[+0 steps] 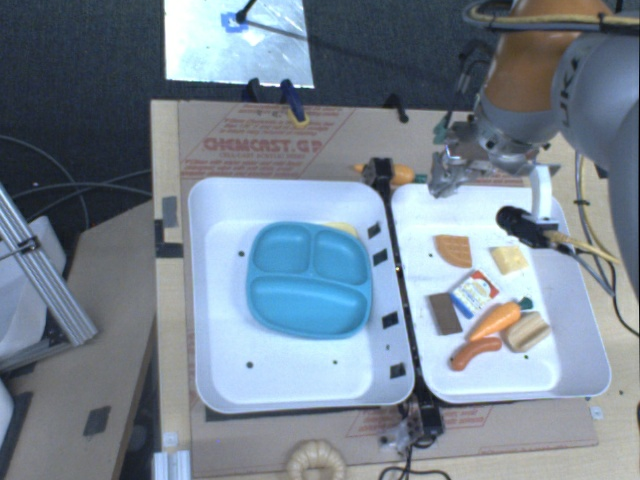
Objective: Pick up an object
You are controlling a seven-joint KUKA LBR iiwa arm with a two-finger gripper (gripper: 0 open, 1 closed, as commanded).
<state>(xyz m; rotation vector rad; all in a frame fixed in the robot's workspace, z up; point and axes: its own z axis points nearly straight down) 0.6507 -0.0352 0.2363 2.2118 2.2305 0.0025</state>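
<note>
Over the right bin's (pixel 590 358) far edge, the gripper (pixel 443 181) is hovering, grasping nothing that I can make out; the carrot (pixel 495 319) is lying well apart, so descending squarely matters.

Blue tray (pixel 308 279): smooth glossy plastic. White bins (pixel 220 298): smooth matt plastic. Board (pixel 262 140) behind bins: matt printed cardboard. Sheet (pixel 238 26) beyond board: shiny crinkled foil.
</note>
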